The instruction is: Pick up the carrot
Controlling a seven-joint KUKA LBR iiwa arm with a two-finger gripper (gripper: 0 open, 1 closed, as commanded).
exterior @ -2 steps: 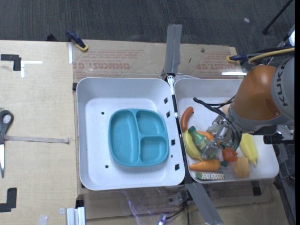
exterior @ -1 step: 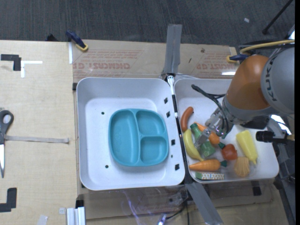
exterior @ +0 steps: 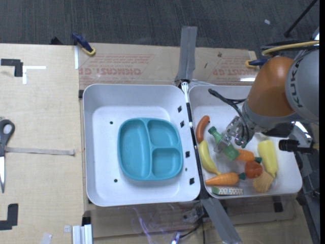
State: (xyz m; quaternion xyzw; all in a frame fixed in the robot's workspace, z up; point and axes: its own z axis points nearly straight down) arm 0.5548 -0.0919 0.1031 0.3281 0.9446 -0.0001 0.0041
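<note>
Over the right bin: gripper (exterior: 234, 134) hovers mid-bin, above a green toy (exterior: 223, 144).
Carrot (exterior: 222, 179): near side of right bin (exterior: 284, 187), lying roughly left-right, tip left.
Offset: carrot sits nearer than the gripper, slightly left.
Grip: can't tell, too blurred.

A teal divided plate (exterior: 151, 149) lies in the left white bin (exterior: 96, 151), while the right bin (exterior: 284, 184) holds a banana (exterior: 205, 156), a sausage (exterior: 202, 128), a tomato (exterior: 253, 170) and a yellow corn cob (exterior: 268, 156); scissors (exterior: 4, 146) rest on the bench (exterior: 38, 116).
</note>
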